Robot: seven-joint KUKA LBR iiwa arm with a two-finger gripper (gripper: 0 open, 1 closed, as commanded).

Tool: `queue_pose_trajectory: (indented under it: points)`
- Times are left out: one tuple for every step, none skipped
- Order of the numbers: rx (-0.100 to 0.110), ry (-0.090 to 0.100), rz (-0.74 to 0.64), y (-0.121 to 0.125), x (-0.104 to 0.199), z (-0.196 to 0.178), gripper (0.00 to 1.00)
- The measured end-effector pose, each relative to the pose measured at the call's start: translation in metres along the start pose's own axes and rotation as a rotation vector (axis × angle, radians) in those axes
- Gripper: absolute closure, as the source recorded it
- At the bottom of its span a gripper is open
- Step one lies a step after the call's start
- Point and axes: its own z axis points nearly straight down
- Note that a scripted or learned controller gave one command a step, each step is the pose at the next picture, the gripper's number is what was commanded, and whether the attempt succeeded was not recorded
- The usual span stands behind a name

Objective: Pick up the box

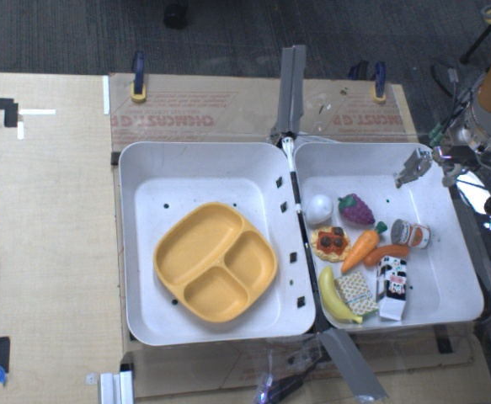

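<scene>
One box, one banana, one carrot; jaws spread open, holding nothing.

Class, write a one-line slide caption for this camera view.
Gripper hovers over the right bin, away from the box lying among toy food; yellow tray in the left bin.

Left bin: held a yellow divided tray, tilted on the bin floor.
Right bin: toys clustered at its lower left.
Box: a white carton with black patches, lay lower centre of the right bin, just below a red sausage.
Neighbours: carrot, banana, cracker, can, grapes, white ball.
Gripper: hung at the right bin's upper right, well apart from the box.
</scene>
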Motion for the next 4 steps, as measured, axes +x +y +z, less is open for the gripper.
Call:
queue_pose_trajectory:
  points:
    - [-0.002, 0.000, -0.127, -0.022, -0.025, 0.117, 0.00]
    - [-0.003, 0.000, -0.447, -0.090, 0.057, 0.128, 0.00]
    - [-0.004, -0.002, -0.473, 0.001, 0.045, 0.131, 0.00]
    - [-0.006, -0.003, -0.468, 0.002, 0.044, 0.121, 1.00]
